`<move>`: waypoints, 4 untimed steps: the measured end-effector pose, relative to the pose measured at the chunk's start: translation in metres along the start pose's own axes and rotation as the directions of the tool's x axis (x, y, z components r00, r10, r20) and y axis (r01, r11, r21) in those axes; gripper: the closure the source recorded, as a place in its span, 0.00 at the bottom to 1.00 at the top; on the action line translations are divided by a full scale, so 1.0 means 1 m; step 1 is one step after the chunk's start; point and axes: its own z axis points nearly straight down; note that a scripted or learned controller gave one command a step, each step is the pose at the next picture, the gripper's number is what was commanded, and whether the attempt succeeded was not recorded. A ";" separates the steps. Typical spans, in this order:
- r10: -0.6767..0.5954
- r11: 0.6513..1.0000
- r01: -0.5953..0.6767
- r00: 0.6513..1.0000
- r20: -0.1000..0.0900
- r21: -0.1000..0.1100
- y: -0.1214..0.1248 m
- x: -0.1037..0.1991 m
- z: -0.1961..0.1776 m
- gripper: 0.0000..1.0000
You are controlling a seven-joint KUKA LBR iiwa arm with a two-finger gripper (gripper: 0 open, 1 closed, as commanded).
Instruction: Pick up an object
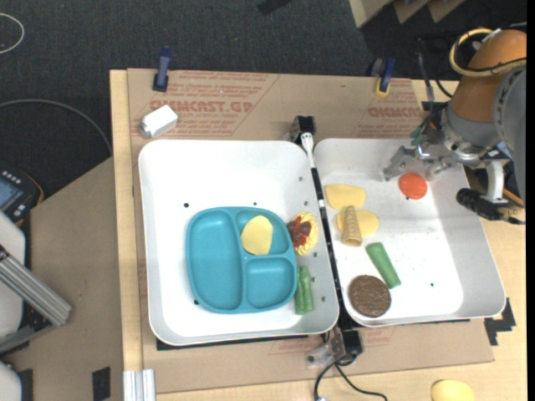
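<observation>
Gripper [415, 159]: at 1 o'clock in the right bin [468, 261], hanging from the grey arm [485, 98] that enters at 3 o'clock; fingers spread, clasping nothing.
Red ball [413, 185]: right bin, just below the gripper, resting on the bin floor.
Yellow pieces [345, 196]: right bin, 10 o'clock, one pale flat piece with a second [365, 222] at its 5 o'clock.
Cone [352, 225]: tan, ribbed, lying between the yellow pieces.
Green stick [384, 264]: right bin, near centre, tilted.
Brown disc [369, 296]: right bin, 7 o'clock, just beside the green stick's lower end.
Left bin [167, 224]: touches the right bin along its 3 o'clock wall.
Blue tray [217, 261]: left bin, three compartments; yellow lemon [257, 236] in the upper right one.
Red-yellow toy [303, 232]: at the tray's 3 o'clock.
Green cob [303, 289]: at the tray's 4 o'clock, against the bin wall.
</observation>
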 end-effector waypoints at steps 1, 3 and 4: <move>0.001 1.000 -0.001 1.000 -0.004 -0.002 -0.030 -0.009 -0.002 0.00; -0.003 1.000 0.003 1.000 -0.009 -0.001 -0.027 -0.012 -0.001 0.00; -0.002 1.000 0.002 1.000 -0.011 0.004 -0.023 -0.012 0.000 0.00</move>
